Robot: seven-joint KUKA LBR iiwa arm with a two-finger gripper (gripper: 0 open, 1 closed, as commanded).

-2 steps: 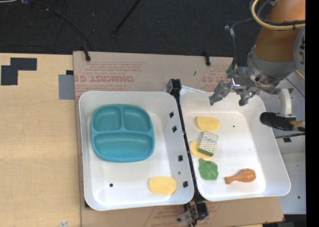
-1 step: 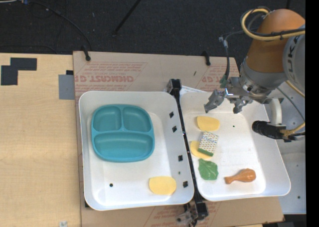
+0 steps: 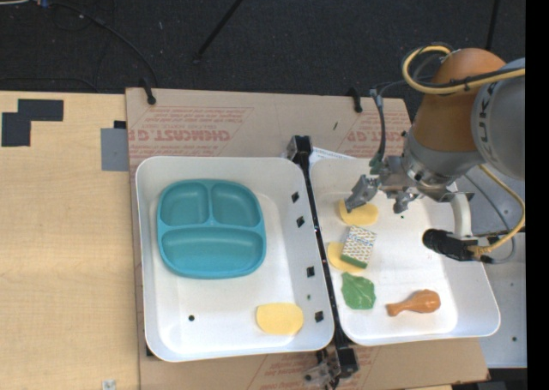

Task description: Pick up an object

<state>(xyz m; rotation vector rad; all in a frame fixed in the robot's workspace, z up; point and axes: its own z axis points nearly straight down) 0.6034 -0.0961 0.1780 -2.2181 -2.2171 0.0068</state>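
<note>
The arm [image 3: 480, 114] runs out past the right edge, so its base and most of its links are cut off. Just below the gripper [image 3: 383, 192], a yellow piece [image 3: 358, 213] is partly covered by the near fingertip. Further below, a patterned packet [image 3: 358, 246] lies over a second yellow piece [image 3: 336, 256], hiding most of it. The packet's print is too small to read. Whether either finger touches the yellow piece cannot be told.

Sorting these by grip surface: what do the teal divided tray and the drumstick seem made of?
The teal divided tray looks like moulded plastic, smooth with a soft sheen on its compartment ridges. The drumstick looks like toy plastic or rubber, uniformly orange-brown and slightly glossy; which one is unclear.
</note>
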